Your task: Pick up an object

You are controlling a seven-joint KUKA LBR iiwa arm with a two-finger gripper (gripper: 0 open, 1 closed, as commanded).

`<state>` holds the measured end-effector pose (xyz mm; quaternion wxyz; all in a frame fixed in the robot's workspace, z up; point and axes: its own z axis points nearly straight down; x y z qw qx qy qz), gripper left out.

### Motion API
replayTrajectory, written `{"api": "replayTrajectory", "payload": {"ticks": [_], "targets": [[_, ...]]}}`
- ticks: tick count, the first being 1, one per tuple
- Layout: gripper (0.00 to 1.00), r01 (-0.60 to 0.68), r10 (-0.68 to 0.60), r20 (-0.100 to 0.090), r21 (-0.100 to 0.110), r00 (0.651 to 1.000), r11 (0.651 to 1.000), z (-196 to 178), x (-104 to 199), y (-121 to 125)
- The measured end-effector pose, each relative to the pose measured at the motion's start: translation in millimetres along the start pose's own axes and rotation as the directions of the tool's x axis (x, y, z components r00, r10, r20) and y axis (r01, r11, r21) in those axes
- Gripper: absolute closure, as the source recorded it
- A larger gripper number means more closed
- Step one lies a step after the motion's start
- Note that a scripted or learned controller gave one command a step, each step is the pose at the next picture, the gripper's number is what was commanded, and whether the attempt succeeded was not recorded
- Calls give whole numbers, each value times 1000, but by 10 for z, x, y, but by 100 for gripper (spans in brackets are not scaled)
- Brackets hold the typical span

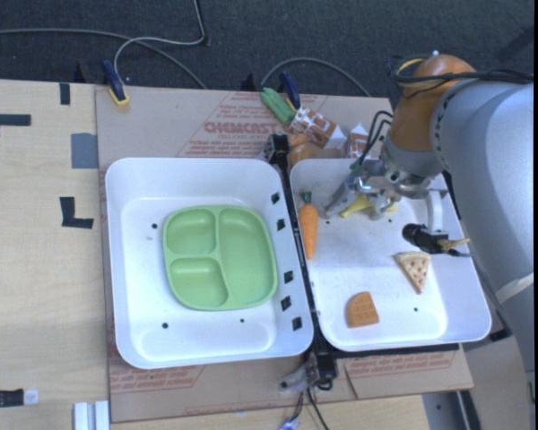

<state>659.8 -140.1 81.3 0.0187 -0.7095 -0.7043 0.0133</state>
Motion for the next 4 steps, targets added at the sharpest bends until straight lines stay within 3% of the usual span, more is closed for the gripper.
{"api": "replayTrajectory", "payload": {"ticks": [2, 3, 4], "targets": [[0, 3, -3, -6, 1, 1000, 1000, 1, -53, 5], [0, -3, 3, 10, -4, 1000, 1000, -4, 13, -3], [0, 3, -3, -5, -1, 1000, 1000, 2, -80, 7]]}}
